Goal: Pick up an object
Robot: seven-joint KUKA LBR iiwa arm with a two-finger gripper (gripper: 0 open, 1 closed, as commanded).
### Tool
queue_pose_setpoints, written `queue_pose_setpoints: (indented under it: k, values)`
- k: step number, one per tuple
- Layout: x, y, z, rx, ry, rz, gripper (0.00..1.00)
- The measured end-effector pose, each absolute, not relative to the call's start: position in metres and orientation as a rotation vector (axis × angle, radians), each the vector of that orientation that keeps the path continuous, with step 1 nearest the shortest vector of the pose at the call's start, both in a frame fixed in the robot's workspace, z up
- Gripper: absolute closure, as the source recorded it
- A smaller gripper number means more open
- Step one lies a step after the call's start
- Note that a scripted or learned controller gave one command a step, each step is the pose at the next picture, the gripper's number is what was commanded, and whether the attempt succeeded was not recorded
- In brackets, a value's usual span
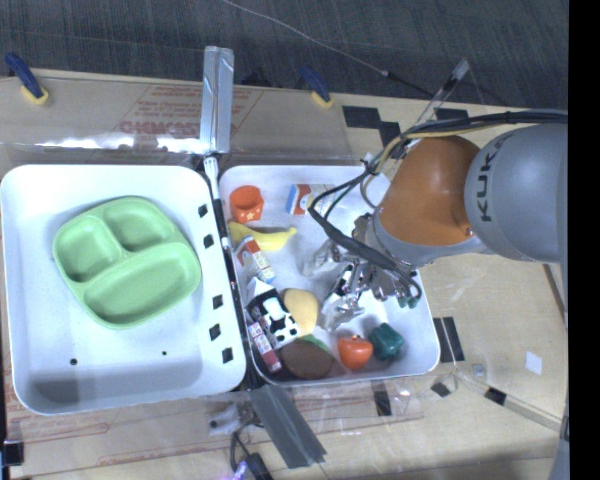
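My gripper [352,290] hangs low inside the right bin [420,313], and I cannot tell how my fingers stand, nor whether anything lies between them; cables and metal parts clutter that spot. Taking the gripper as my landmark: a pale yellow egg-shaped piece [300,306] lies just to its left, with a black-and-white toy [272,315] beyond that. Below it sit a red tomato [355,351] and a dark green piece [387,342], side by side. A brown round piece [306,359] lies to its lower left. A banana [262,237] and an orange cup [246,204] lie to its upper left. Far to its left, the left bin [20,268] holds a green divided plate [127,259].
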State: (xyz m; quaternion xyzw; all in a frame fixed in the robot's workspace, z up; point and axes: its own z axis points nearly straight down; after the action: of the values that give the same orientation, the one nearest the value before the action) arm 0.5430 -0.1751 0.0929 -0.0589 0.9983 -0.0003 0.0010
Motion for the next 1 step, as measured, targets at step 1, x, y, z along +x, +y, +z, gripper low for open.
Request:
queue_pose_setpoints:
  k: [1]
  values:
    - [0.4994, -0.2085, 0.0928, 0.085, 3.139, 0.002, 0.00]
